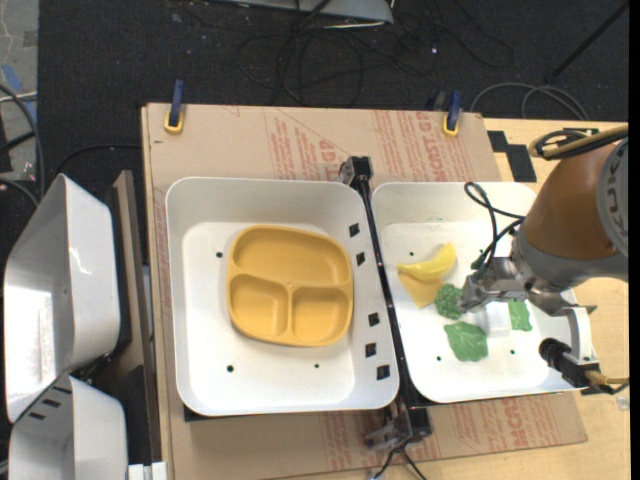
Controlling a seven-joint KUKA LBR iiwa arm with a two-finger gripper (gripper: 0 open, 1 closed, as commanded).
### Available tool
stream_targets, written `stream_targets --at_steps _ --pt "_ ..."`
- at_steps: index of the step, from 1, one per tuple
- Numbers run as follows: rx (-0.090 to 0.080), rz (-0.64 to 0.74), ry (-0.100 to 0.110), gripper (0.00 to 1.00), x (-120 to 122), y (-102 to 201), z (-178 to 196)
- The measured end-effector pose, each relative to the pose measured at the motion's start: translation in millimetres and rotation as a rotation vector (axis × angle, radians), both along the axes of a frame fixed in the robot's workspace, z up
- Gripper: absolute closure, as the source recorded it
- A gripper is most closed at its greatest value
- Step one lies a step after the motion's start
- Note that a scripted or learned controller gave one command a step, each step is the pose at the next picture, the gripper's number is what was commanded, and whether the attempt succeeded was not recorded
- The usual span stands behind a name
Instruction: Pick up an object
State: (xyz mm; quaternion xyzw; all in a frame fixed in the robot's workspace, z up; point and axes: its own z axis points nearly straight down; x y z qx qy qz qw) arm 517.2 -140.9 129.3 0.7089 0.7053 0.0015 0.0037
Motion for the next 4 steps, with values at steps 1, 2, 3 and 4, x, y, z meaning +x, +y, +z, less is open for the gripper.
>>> stream_targets --at_steps 1,2,3,4 --pt "0.002 0.008 0.003 1.00 -2.6 2.3 43.3" --pt "0.001 0.010 0.000 1.00 -3.4 9.2 103.8" --pt "0.002 0.009 0.005 1.00 -2.5 9.2 116.5" --pt "0.005 0.013 0.007 1.00 -5.7 58.4 122.5"
